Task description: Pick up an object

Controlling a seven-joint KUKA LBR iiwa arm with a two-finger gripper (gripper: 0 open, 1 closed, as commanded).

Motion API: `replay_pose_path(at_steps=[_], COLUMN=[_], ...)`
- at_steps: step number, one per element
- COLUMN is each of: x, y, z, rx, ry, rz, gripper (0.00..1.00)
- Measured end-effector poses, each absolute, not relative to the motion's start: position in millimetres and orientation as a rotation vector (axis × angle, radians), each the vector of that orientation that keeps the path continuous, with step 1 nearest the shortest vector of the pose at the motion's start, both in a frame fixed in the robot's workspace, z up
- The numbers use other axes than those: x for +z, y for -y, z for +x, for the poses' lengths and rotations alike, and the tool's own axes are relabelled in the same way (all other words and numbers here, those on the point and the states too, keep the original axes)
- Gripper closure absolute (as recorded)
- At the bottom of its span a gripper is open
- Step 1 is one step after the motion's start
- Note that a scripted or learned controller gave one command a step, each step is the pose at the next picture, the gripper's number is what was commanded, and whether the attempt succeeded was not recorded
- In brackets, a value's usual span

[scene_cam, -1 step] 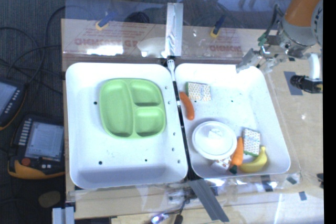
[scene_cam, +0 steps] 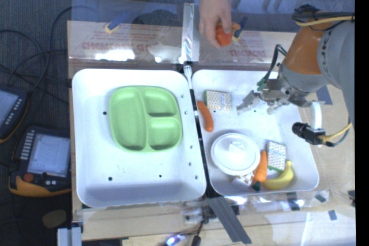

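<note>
My gripper (scene_cam: 249, 102) hangs over the upper middle of the right bin (scene_cam: 300, 178), its fingers spread open with nothing between them. Just left of it lies a patterned sponge (scene_cam: 218, 100). An orange carrot (scene_cam: 205, 115) lies along the bin's left wall. A white bowl (scene_cam: 234, 152) sits lower in the bin. At the bin's lower right lie a second carrot (scene_cam: 261, 166), a second patterned sponge (scene_cam: 276, 154) and a yellow banana (scene_cam: 280, 178).
The left bin (scene_cam: 92, 176) holds a green divided plate (scene_cam: 146, 118). A person's hand (scene_cam: 216, 14) reaches in from the top, holding an orange object (scene_cam: 223, 37) above the bench's back edge. Tablets and cables lie on the floor at left.
</note>
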State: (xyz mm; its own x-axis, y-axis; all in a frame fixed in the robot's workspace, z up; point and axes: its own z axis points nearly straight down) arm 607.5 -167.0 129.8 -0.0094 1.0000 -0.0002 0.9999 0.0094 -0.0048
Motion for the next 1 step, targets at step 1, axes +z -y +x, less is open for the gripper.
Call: replay_pose_path(at_steps=[1], x=[97.0], y=[131.7], z=[565.0], rx=[-0.016], ry=[2.42], rz=[-2.056], gripper=[0.0])
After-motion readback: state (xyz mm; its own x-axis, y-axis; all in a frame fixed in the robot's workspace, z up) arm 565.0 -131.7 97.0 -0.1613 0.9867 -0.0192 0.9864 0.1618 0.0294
